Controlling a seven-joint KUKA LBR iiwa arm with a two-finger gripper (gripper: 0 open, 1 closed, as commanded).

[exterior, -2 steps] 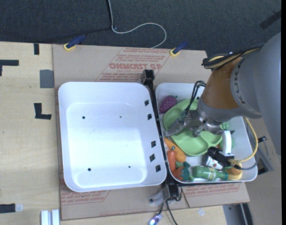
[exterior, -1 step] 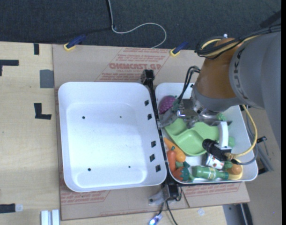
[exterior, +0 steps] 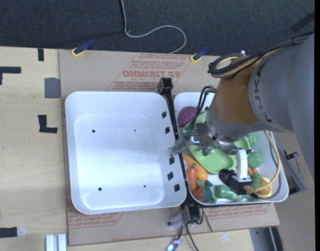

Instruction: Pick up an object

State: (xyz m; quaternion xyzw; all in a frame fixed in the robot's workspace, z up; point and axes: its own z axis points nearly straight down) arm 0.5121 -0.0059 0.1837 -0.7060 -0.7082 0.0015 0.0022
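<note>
While the gripper [exterior: 194, 140] hangs low over the toy-crowded right bin [exterior: 282, 191], whether it grips anything cannot be told. A clean pick would settle squarely over one piece, such as the green toy [exterior: 214, 162] beside the orange carrot [exterior: 191, 175], before lifting.

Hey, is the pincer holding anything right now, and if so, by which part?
It cannot be told. The pincer is down in the right bin among the toys, but the arm hides its tip.
</note>
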